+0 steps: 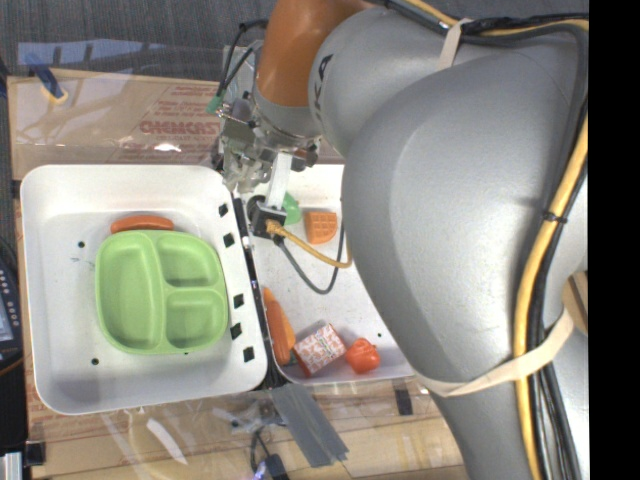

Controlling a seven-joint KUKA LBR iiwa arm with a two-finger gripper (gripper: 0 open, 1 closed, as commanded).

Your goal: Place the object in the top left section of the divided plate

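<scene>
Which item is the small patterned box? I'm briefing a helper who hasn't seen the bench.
Start at the right-hand shallow white bin and go to its near edge. The small red-and-white patterned box lies between a long orange carrot-shaped toy and a round red-orange toy; it alone is boxy and printed.

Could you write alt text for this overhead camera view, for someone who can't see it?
A big grey robot arm reaches from the right over two white bins. The left bin holds a green divided plate with an orange object beside its top edge. The right bin holds small toy foods, including an orange waffle piece.
</scene>
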